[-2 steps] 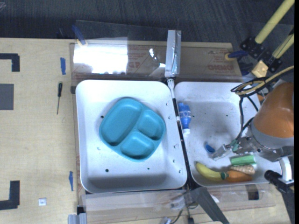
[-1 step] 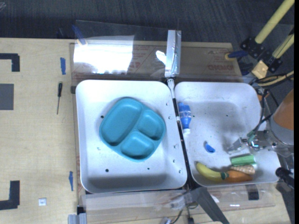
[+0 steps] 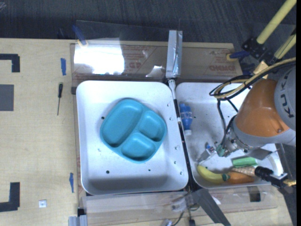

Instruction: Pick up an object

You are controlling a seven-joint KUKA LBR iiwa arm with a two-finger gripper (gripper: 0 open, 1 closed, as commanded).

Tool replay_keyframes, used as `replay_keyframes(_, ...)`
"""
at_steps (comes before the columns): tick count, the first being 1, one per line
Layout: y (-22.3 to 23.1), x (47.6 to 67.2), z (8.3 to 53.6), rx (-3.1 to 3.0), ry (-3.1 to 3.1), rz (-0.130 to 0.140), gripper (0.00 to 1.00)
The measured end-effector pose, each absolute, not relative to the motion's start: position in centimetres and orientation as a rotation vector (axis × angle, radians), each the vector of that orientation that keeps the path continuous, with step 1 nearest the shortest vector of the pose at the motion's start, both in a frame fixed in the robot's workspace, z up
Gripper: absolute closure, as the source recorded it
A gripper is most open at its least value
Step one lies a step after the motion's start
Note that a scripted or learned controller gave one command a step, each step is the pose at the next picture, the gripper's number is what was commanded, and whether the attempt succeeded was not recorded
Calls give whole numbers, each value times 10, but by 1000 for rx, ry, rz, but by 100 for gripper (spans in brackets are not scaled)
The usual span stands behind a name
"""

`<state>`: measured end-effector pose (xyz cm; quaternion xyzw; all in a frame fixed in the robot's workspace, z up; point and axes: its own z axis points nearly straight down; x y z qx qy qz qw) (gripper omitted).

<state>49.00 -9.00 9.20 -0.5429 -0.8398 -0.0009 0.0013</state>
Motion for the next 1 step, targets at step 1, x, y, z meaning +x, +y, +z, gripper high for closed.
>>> replay_keyframes(1,-92,491,102,-1712,-2635,-4,100)
